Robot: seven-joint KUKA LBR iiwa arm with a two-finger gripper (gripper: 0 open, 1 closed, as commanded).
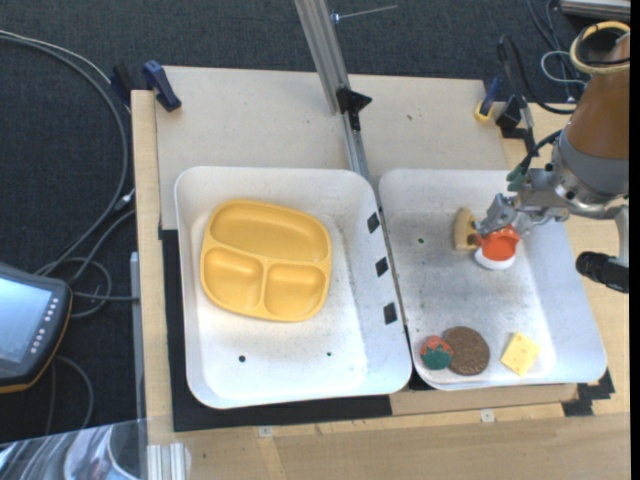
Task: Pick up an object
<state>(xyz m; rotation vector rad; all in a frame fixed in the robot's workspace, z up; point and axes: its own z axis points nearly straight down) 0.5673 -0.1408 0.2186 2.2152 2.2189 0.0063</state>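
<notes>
My gripper [500, 224] hangs over the upper middle of the right bin [560, 298], reaching in from the right. Directly below its tip is a small orange and white object [497, 250], which touches or nearly touches it. A tan piece [463, 230] lies just left of the gripper. Near the bin's front edge lie a brown round cookie [467, 350], a small red and green item [436, 351] against its left side, and a yellow cheese wedge [520, 353].
A yellow divided plate [266, 260] lies in the left bin [300, 378]. A metal pole [325, 38] slants up from between the bins. Blue clamps [160, 83] and cables sit at the bench's back corners.
</notes>
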